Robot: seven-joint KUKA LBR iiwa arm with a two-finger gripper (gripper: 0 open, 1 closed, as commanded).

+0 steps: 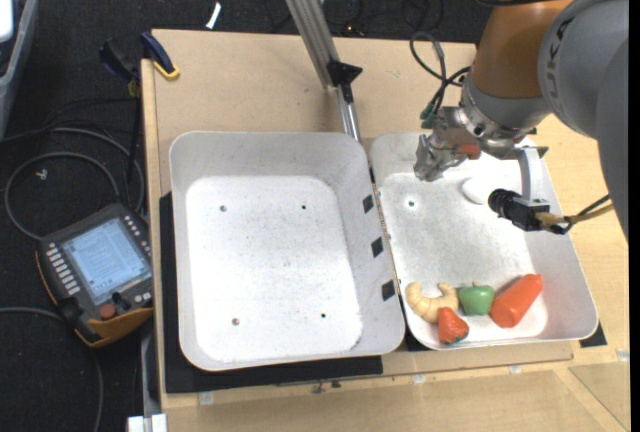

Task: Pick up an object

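Camera view. Nearest the lens, along the near wall of the right bin (560, 250), lie 4 toy foods in a row: a cream curl (428, 299), a strawberry (451, 324), a green pepper (476, 298) and a carrot (516, 300). The curl, strawberry and pepper touch one another; the carrot lies just beside the pepper, tilted up toward the right wall. A small white piece (474, 189) rests alone near the far end of the same bin. The left bin (265, 250) sits alongside, on the tan counter (250, 90).

The claw (432, 163) hangs over the far part of the right bin, well apart from the food row; whether it is apart or together cannot be told at this angle. A black fitting (513, 208) juts from the arm over the bin.

Step in hand, as a judgement: approach, with no object yet grasped. To do it well, choose 1 target. The carrot looks the best candidate, being the largest and the least crowded. Align the claw across its narrow width, descend squarely, and stay off the bin wall. The 3 clustered pieces risk a double contact or a nudge.
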